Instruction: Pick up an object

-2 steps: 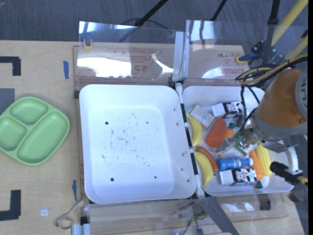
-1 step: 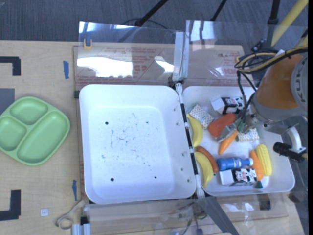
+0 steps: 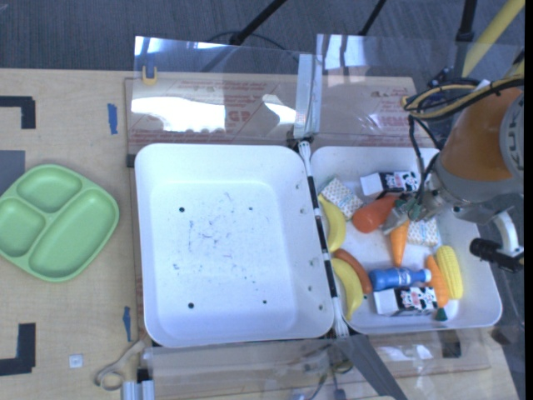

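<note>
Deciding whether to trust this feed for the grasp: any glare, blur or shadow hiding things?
Camera view: strong glare on the clear panels behind the bins; the left bin is bright but readable; the toys in the right bin are fairly sharp; the arm is slightly soft and covers the gripper, so its grasp can't be judged.

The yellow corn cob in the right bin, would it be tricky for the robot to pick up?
Probably somewhat. The corn cob looks rounded and elongated, so it may roll or twist if pinched off-centre. Its glossy, toy-like look suggests light, stiff plastic, possibly slippery. It lies tight against an orange carrot near the right bin wall, leaving little room around it.
</note>
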You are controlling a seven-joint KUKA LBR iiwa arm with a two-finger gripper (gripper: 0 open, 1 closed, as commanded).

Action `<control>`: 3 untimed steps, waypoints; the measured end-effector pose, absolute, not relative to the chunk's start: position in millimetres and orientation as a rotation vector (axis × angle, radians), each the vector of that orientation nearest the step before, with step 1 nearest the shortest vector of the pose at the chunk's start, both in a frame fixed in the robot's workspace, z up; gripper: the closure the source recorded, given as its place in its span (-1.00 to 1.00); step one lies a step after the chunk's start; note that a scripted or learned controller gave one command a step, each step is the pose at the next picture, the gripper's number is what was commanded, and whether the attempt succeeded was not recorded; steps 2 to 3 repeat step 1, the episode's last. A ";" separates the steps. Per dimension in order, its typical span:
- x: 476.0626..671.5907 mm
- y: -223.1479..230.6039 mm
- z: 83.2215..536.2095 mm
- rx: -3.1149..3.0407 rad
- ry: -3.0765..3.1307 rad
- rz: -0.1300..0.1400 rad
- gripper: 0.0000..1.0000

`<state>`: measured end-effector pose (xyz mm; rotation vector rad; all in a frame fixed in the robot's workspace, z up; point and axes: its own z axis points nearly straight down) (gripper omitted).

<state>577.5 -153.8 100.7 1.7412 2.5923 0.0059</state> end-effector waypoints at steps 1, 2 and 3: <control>536.0 -70.3 256.8 1.467 2.782 -0.002 1.00; 536.0 -70.3 256.8 1.467 2.782 -0.002 1.00; 536.0 -70.3 256.8 1.467 2.782 -0.002 1.00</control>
